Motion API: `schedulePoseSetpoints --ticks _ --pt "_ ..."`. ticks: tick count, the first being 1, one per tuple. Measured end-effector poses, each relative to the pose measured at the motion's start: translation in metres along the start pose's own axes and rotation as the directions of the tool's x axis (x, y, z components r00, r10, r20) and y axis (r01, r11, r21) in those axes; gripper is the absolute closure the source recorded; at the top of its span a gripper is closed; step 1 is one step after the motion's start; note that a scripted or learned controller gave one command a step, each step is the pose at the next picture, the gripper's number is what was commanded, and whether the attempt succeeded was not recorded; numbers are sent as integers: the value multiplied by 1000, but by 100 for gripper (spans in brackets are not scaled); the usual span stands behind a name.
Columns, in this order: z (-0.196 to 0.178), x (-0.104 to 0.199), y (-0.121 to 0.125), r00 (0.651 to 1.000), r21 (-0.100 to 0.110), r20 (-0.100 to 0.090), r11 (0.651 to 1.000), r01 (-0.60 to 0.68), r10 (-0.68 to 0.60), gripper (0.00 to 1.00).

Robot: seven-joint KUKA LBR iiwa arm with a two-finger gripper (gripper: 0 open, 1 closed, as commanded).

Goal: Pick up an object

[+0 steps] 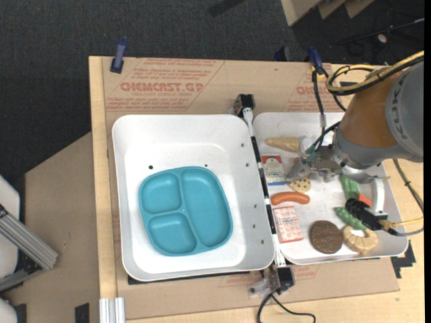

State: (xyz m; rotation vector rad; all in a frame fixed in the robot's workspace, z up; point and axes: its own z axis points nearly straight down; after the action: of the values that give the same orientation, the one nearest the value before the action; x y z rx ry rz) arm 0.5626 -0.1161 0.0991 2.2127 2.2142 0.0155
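Pincer (311,161) hangs low above a cookie (301,183) in the right bin (397,247); its grip cannot be told, nothing visibly lifted.

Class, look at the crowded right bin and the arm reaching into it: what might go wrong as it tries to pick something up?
1. The gripper sits low among closely packed items; the sausage and the cone lie near, so it may nudge a neighbour instead of grasping one thing.
2. The arm covers part of the right bin, so items beneath it are hidden and a grasp could miss.
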Motion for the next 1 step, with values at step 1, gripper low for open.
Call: schedulePoseSetpoints --ticks 1 --pt "11 15 0 1000 6 9 1000 -4 4 0"
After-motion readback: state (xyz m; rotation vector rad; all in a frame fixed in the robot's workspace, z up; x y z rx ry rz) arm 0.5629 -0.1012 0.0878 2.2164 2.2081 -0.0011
